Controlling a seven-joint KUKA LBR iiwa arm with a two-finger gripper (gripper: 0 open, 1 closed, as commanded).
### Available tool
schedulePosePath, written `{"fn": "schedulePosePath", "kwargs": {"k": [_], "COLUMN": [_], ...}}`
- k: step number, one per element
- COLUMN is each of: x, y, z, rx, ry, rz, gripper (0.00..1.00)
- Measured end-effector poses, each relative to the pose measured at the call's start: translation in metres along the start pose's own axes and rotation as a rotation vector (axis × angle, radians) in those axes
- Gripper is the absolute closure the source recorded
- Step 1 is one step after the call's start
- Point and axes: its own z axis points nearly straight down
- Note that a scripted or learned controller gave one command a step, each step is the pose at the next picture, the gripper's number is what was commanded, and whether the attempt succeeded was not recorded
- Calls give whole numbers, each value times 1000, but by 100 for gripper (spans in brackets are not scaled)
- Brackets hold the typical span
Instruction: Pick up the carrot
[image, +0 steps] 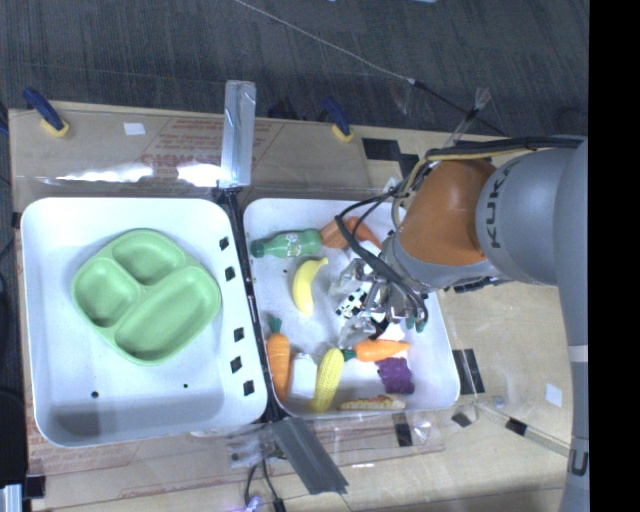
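The left bin (40, 300) holds a green divided plate (147, 294). In the right bin (262, 215), a carrot (279, 362) lies along the left wall near the front, green top pointing away. Just beside it lies a corn cob (328, 378); farther back are a green bottle (288, 244) and a banana (305, 284). A second carrot (382, 350) (lying crosswise, leaves to the left) rests just below the hand (368, 305), above a purple grape bunch (397, 375). The hand hangs over the bin's middle with nothing visibly between its fingers; how wide they stand, I cannot tell. The arm (500, 225) crosses the tabletop (520, 390) from the right.
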Motion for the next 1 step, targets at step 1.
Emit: {"fn": "schedulePosePath", "kwargs": {"k": [1], "x": [50], "y": [-7], "z": [-31], "rx": [0], "ry": [1], "rz": [-143], "gripper": [0]}}
